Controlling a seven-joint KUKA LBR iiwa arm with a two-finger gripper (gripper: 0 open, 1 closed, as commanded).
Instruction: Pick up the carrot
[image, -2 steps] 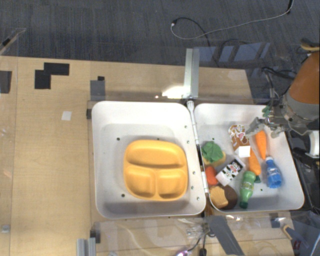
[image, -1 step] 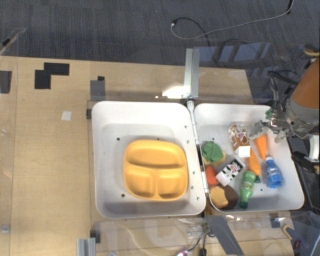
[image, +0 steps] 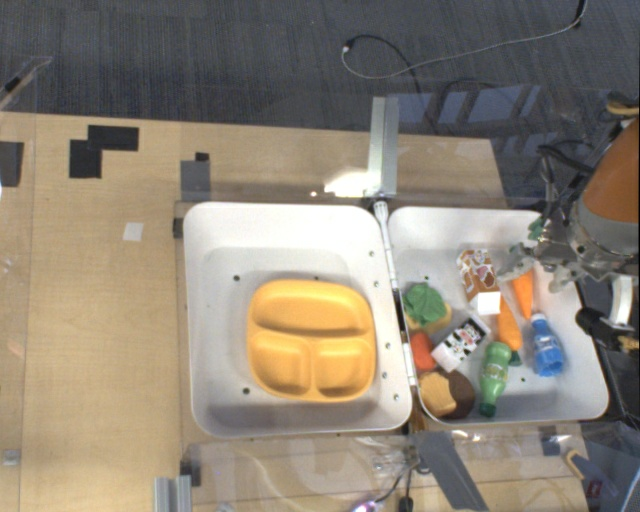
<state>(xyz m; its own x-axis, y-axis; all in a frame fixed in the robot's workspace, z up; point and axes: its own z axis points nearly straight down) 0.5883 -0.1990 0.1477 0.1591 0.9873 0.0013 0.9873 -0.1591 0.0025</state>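
Sitting near the middle of the left bin (image: 200, 300), a yellow tray (image: 311, 338) with 3 compartments leaves a wide band of bare white floor on every side, so that bin has the most open room. A raised divider (image: 392, 300) where the 2 bins meet separates it from the right bin (image: 440, 230), whose far-left corner is bare while its near half is crowded. Along the divider lie a green leafy toy (image: 425, 303), a red piece (image: 421, 349) and a brown-and-tan piece (image: 447, 394). Further right come a small carton (image: 480, 278), a black-and-white box (image: 460, 342) and a green bottle (image: 493, 374). The carrot (image: 514, 310) lies lengthwise, just beside the carton and touching the blue bottle (image: 545, 345) on its right. The gripper (image: 548, 262) hangs over the carrot's far end near the bin's right rim; whether its claw is spread or pinching cannot be told.
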